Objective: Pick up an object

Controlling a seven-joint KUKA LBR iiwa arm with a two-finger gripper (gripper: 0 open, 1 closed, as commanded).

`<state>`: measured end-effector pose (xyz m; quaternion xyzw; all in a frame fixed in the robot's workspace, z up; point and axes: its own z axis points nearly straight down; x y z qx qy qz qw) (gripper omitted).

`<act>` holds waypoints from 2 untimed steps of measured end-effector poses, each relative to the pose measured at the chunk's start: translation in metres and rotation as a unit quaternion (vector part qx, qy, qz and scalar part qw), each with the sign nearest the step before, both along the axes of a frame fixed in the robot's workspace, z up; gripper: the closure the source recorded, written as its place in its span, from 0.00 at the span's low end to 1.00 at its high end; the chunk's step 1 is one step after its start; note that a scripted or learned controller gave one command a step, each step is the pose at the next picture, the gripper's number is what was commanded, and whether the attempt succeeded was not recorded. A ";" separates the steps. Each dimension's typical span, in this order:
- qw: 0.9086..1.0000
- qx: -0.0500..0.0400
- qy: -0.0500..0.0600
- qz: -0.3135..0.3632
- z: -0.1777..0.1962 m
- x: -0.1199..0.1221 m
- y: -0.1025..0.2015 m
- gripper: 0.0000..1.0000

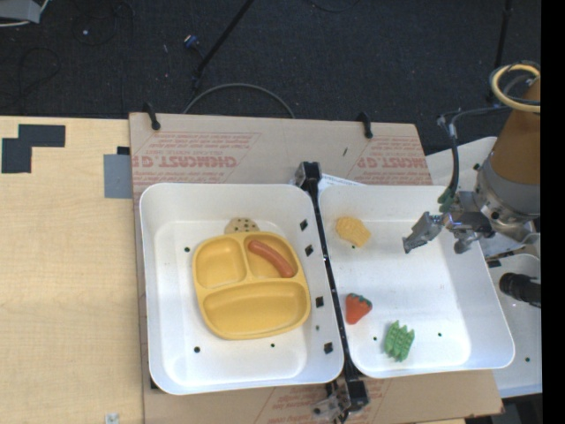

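Camera view shows the gripper (439, 232) above the right bin (494, 325), right of the yellow toy (353, 230); I cannot tell the state of the jaws. I would centre over that toy before descending. It looks small, lumpy and pale yellow.

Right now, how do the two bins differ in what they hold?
The left bin holds a yellow divided tray with a sausage in its upper right compartment, and a cookie behind the tray. The right bin holds three loose items: yellow piece, strawberry, green piece. Both bins are shallow and white.
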<state>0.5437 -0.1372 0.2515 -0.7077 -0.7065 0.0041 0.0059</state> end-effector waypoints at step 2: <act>1.000 0.000 -0.003 0.001 -0.059 0.000 0.000 0.00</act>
